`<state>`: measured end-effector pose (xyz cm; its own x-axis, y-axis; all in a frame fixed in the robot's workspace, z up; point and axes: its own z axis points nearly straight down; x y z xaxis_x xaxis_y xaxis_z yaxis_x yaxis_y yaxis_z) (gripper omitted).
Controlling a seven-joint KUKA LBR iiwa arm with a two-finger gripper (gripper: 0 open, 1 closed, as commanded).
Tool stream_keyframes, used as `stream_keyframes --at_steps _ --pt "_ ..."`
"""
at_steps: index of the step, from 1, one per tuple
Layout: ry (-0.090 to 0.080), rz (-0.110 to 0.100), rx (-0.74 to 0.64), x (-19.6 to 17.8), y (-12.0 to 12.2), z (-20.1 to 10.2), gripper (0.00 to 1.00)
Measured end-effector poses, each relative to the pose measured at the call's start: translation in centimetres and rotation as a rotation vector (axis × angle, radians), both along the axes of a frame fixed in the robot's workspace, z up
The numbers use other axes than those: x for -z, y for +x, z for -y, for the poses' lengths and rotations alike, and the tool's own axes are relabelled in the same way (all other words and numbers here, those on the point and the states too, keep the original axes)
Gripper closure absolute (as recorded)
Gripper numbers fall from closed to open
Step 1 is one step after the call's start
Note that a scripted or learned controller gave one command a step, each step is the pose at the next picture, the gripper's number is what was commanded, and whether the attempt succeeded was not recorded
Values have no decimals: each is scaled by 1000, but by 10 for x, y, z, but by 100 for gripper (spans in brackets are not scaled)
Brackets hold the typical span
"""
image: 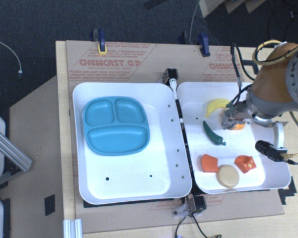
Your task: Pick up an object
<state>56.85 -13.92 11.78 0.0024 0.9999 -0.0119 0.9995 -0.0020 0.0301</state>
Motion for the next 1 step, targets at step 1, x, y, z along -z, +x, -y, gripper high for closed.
stream_keyframes --at_steps 1 --pt "10 -25 -3 -44 3 3 100"
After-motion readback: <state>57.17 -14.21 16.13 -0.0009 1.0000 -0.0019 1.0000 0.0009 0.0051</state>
